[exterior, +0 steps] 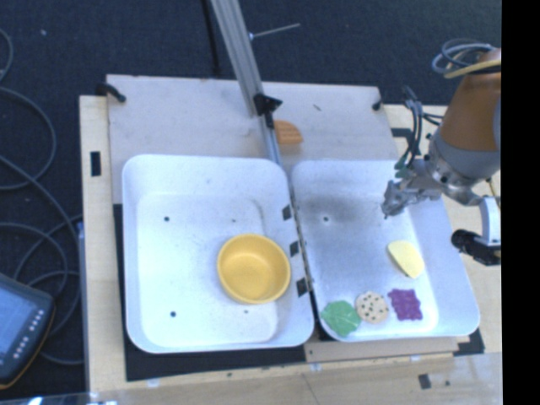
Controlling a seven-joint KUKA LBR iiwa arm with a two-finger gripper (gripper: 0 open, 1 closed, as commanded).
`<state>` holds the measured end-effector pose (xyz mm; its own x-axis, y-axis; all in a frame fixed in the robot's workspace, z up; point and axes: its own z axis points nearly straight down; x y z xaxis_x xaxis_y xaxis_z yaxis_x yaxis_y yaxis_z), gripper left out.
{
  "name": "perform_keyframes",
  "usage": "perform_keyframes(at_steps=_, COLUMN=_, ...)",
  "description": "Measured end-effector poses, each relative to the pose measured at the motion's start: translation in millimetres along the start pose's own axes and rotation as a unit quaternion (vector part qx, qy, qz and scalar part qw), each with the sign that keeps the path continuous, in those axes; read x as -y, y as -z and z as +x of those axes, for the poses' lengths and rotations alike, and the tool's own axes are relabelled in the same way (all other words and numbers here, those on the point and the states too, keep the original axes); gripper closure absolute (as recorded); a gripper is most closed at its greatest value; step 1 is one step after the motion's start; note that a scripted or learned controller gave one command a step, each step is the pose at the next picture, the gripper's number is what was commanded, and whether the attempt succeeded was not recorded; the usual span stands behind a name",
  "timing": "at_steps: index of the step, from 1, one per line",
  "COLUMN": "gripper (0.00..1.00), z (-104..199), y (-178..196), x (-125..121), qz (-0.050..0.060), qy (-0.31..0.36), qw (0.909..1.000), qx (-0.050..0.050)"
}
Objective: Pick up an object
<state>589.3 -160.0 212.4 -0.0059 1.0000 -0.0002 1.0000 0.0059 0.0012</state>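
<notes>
While poised over the right bin, hand touches nothing.

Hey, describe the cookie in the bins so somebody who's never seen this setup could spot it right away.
Take the right bin of the two white ones and look along its near edge. Three small flat items sit in a row there; the cookie is the middle one. It is round and tan with dark specks, between the green piece and the purple piece.
</notes>
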Motion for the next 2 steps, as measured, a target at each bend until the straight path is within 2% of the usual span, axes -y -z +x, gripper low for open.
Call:
perform_keyframes(at_steps=1, gripper=1.00, z=46.2, y=11.9, x=2.7, qz=-0.001, qy=0.001, qw=1.0000, qx=-0.001)
perform_keyframes(at_steps=2, gripper=1.00, z=89.9, y=8.8, x=15.7, qz=0.000, qy=0.000, qw=1.0000, qx=0.000)
